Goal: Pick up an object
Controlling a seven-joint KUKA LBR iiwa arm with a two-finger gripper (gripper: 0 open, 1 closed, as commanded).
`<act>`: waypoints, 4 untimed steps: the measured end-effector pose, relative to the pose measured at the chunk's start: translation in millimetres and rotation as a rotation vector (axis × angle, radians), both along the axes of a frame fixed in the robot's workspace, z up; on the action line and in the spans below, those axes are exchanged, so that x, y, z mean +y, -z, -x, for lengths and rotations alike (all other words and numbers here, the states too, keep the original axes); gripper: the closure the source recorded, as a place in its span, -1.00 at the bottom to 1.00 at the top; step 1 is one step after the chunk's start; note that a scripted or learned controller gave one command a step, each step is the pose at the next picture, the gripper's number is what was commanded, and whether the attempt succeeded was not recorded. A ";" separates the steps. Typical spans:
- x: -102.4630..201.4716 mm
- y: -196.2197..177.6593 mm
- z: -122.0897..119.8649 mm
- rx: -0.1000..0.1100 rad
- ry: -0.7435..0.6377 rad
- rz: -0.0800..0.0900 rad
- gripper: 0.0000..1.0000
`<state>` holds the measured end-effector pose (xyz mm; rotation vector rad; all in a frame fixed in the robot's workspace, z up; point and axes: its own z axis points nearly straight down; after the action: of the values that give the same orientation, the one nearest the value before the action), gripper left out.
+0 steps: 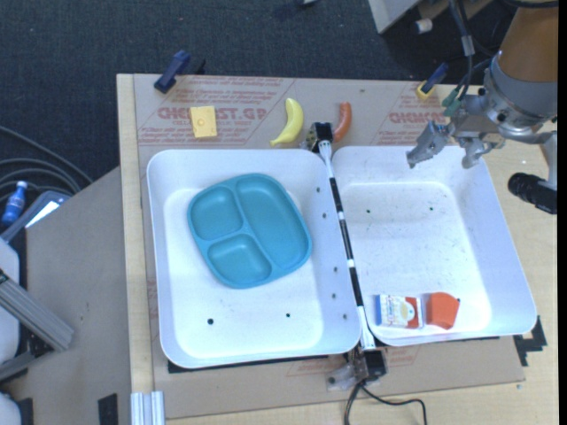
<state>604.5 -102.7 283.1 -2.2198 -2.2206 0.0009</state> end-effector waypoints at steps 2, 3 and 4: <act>3.7 198.8 107.9 -0.001 0.001 0.000 -1.00; 3.8 189.2 107.7 -0.002 0.002 0.001 1.00; 3.8 189.2 107.8 -0.002 0.002 0.001 -1.00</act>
<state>496.7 -98.9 93.8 -2.2232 -2.2195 -0.0003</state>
